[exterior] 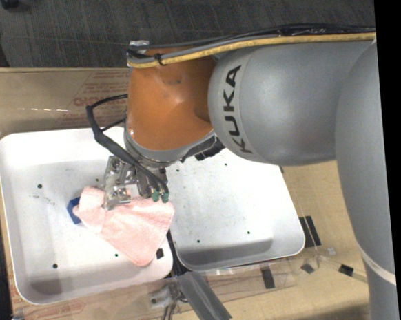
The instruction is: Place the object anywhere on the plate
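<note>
A pink cloth [131, 227] lies crumpled in the left bin's right half, and its lower corner reaches the bin's right wall. A small patch of a blue thing [73, 211] peeks out at the cloth's left edge; the cloth covers the rest of it, so I cannot tell what it is. My gripper [129, 190] sits right at the cloth's upper edge, touching or just above it. The orange band and grey wrist hang over it and hide much of the hand.
The left bin [24, 204] has a bare white floor to the left and front of the cloth. The right bin [232, 208] lies beside it, partly under the arm. Brown cardboard borders the bins at the back.
</note>
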`<state>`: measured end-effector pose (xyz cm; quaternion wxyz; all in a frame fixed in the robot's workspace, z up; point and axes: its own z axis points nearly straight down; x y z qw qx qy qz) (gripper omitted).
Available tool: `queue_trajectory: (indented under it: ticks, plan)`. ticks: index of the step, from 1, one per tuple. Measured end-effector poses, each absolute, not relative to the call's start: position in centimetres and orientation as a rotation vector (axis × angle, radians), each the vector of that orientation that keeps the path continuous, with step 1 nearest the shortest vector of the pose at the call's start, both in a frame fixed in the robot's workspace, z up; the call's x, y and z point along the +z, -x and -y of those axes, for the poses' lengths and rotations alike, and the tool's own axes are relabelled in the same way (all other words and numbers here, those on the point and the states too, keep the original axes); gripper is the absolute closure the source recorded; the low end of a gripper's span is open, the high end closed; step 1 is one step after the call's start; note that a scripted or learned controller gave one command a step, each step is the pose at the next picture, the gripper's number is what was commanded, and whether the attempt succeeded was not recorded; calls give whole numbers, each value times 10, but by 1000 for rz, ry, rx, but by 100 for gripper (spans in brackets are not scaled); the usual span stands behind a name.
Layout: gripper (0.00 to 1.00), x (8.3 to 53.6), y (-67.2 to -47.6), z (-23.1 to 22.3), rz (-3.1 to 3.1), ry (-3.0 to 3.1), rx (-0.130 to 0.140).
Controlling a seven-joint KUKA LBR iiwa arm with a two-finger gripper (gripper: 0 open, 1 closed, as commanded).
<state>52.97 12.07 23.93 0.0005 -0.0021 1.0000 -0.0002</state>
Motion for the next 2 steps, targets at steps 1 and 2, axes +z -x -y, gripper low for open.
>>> queue_trajectory:
  ticks: [1,2]
  plan:
    - [100,234,-516,-171,-3144,16,-3]
    - [0,234,-516,-171,-3144,15,-3]
